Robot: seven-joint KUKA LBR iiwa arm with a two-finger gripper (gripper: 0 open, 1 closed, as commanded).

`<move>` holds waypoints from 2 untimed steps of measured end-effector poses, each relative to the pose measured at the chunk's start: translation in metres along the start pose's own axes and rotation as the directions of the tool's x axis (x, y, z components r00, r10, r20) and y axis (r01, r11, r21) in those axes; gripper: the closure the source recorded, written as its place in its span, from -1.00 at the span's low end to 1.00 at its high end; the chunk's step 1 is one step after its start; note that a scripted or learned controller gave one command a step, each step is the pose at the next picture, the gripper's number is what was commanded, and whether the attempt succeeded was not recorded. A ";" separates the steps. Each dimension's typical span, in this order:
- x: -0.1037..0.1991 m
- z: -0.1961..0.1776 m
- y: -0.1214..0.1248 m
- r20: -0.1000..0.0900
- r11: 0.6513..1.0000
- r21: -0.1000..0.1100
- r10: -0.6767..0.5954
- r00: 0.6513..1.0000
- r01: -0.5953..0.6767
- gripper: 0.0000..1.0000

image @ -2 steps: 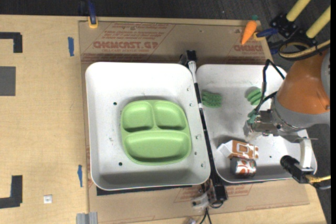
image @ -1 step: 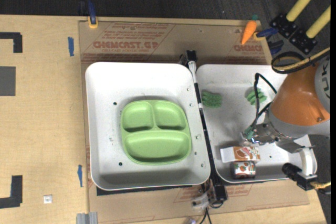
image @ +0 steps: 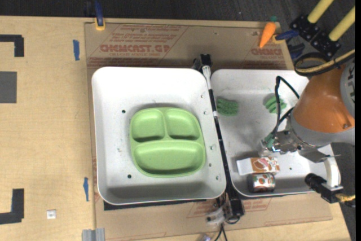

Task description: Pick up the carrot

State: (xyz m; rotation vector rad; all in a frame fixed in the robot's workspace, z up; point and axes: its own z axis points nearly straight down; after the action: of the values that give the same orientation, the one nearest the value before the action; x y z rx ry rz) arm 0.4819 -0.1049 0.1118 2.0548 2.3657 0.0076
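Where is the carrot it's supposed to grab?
In the camera view, the carrot lies outside both bins on the brown board, just beyond the right bin's far edge, beside a blue clamp.

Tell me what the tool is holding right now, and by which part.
It cannot be told. The tool hangs low in the right bin above a small packet, the arm hiding its tip. The carrot lies outside on the board.

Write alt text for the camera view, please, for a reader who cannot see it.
A grey and orange arm's claw reaches into the right white bin, above a small can and a packet. The carrot lies outside the bins, on the board behind. The left bin holds a green divided tray.
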 end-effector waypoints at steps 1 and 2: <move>0.000 -0.010 0.001 0.001 1.000 -0.002 0.001 1.000 -0.001 1.00; 0.000 -0.020 0.002 0.002 1.000 -0.005 0.001 1.000 -0.001 1.00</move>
State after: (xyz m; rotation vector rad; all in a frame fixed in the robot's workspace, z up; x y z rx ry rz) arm 0.4834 -0.1047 0.1314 2.0534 2.3612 0.0111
